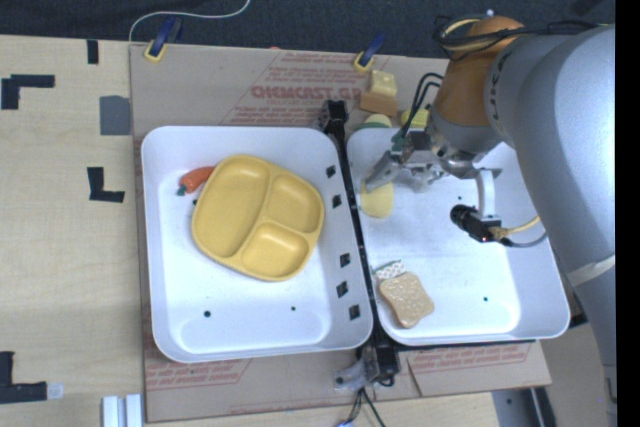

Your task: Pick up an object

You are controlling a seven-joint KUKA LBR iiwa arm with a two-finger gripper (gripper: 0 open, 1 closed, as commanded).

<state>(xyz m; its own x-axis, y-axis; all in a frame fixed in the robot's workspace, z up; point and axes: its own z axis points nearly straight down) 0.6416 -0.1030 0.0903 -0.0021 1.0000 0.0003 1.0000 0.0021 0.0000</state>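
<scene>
My gripper reaches into the upper left part of the right bin. Its tip sits just above a pale yellow rounded object that lies against the bin's left wall, touching or nearly touching it. A slice of toast lies at the bin's lower left, with a small pale crumbly piece just above it. In the left bin, a yellow divided plate rests tilted over an orange carrot-like piece, which peeks out at its upper left.
A tan block and a pale green-yellow object sit at the right bin's far rim. A black divider runs between the bins. The grey arm covers the right bin's upper right side.
</scene>
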